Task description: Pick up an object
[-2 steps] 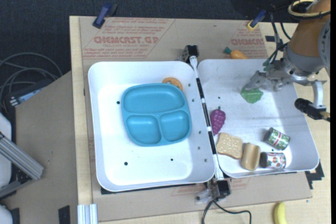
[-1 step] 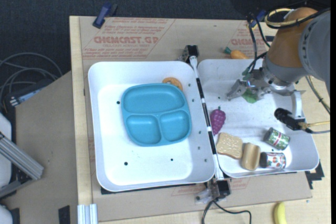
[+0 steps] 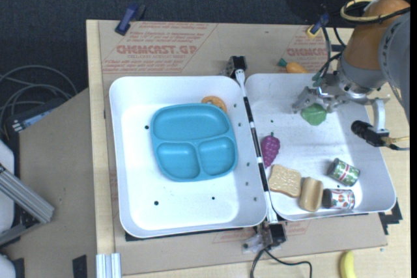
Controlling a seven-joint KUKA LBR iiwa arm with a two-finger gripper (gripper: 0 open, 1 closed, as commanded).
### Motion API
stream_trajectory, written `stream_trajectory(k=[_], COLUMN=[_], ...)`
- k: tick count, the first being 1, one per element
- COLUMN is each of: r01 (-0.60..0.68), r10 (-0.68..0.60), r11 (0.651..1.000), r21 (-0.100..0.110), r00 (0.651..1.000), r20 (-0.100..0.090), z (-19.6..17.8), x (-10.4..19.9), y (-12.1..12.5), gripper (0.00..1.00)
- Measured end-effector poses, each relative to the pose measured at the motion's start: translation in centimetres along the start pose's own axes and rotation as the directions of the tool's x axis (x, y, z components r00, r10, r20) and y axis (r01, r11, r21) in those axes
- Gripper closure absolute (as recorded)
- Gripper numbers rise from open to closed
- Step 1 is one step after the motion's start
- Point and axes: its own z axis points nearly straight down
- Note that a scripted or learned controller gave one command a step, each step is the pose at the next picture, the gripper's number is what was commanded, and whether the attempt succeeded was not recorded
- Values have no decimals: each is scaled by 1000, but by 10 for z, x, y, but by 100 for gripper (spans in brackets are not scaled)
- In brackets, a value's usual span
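Note:
My gripper (image 3: 318,105) hangs low over the back of the right bin (image 3: 365,140), its fingers open and spread to either side of a small green object (image 3: 314,116). The green object lies on the bin floor right under the fingertips, partly covered by them. Further forward in the same bin lie purple grapes (image 3: 270,148), a slice of toast (image 3: 285,180), a tan bread roll (image 3: 311,194), a green can (image 3: 343,172) and a red and white can (image 3: 339,198).
The left bin (image 3: 130,159) holds a blue divided plate (image 3: 194,141) with a small orange-brown item (image 3: 214,102) behind it. A toy carrot (image 3: 294,66) lies on the bench behind the right bin. A yellow banana (image 3: 347,265) sits at the bench's front edge.

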Motion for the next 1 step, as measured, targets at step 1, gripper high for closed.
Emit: stream_trajectory(k=[1], r01=[2], r10=[-2], r11=[1000], r21=[-1], r00=[1000], r20=[0], z=[0], x=[6], y=[18], gripper=[0])
